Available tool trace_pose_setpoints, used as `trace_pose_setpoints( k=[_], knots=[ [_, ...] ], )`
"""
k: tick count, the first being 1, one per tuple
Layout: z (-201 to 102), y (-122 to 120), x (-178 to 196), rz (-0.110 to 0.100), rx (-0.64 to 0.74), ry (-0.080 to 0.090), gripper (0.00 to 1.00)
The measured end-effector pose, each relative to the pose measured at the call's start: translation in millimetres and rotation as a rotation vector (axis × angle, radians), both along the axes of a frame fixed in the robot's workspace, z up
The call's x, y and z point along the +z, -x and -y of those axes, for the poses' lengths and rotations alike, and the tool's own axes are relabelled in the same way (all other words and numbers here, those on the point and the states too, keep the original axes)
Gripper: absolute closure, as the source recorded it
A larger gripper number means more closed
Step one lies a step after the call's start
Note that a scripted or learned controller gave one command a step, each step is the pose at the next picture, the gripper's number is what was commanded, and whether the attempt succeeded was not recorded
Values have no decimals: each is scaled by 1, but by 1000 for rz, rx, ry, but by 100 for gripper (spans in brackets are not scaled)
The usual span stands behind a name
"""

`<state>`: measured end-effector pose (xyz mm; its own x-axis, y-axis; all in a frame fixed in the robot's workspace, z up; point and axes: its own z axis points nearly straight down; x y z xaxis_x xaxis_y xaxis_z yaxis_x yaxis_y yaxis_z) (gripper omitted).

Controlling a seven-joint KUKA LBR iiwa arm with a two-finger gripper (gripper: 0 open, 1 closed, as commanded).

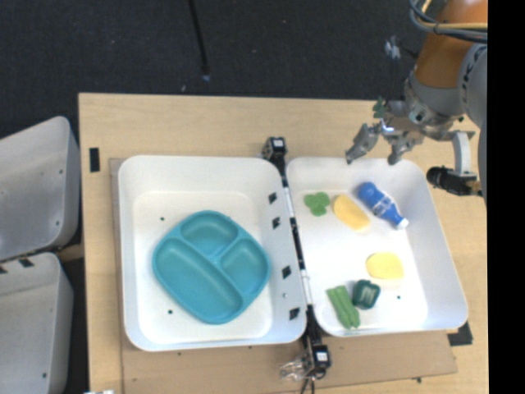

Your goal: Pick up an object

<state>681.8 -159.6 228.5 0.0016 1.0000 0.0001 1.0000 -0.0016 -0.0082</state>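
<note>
Hovering above the right white bin's (439, 257) far edge, hand (380, 146) spread apart, empty; blue plastic bottle (381, 203) unpicked.

Even overhead light — soft shadows, slight blur, dark surroundings.

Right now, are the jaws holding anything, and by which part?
Nothing is held. The gripper hangs open above the far rim of the right bin, with bare space between its jaws; the blue bottle lies in that bin below, untouched.

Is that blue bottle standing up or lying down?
Lying down: the blue bottle rests on its side on the right bin floor, beside a yellow piece.
</note>
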Motion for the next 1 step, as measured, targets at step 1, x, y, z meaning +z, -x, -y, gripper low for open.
trace_pose_setpoints(
  k=[1],
  knots=[
    [-1,-1,9,10,1,2,0]
  ],
)
